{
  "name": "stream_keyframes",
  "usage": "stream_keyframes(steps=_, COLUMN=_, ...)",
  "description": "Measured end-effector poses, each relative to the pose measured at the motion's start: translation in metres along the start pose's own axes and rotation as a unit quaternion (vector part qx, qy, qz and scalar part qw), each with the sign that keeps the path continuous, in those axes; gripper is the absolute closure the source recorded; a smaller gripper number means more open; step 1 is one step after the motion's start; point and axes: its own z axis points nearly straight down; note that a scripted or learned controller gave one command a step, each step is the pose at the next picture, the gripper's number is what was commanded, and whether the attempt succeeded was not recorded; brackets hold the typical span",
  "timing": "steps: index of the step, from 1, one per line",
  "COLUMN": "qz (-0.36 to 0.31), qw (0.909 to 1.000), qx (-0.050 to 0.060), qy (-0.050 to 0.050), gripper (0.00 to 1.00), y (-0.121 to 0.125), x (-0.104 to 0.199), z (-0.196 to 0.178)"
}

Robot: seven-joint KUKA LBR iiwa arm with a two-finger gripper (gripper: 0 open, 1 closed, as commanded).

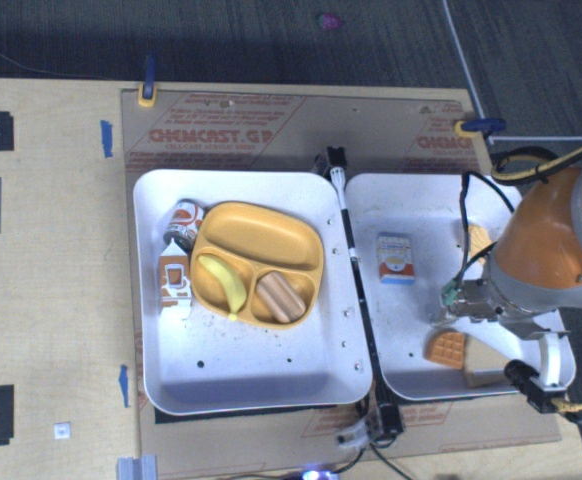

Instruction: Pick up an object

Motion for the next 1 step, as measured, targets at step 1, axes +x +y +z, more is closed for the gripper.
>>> stream_keyframes(steps=1, qz=0.000, qw=1.0000, qx=0.000, qy=0.000, gripper=0.00, y=-0.0001, x=0.0000, z=0.0001)
